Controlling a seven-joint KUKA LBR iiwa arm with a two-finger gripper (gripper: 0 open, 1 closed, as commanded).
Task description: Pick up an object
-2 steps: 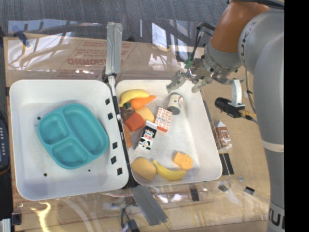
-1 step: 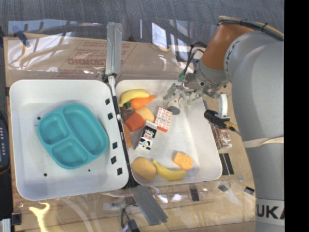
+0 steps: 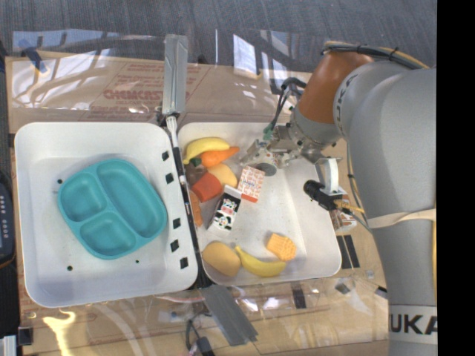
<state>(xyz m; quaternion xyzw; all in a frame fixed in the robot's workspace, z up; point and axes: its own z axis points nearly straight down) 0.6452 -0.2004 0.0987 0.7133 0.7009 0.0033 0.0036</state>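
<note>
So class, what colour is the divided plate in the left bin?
Teal, a blue-green. The divided plate shows best in the camera view.

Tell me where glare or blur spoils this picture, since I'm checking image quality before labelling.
Camera view: bright window reflections streak the clear plastic sheet over the brown cardboard behind the bins; the shallow white right bin looks washed out, with soft shadows under the toys; the grey metal hand is slightly blurred, its details hard to read; the teal divided plastic plate is sharp.

Bulky grey arm (image 3: 393, 147), orange band (image 3: 326, 87) above the wrist, thin black cables, white "UKA" lettering low down.
</note>
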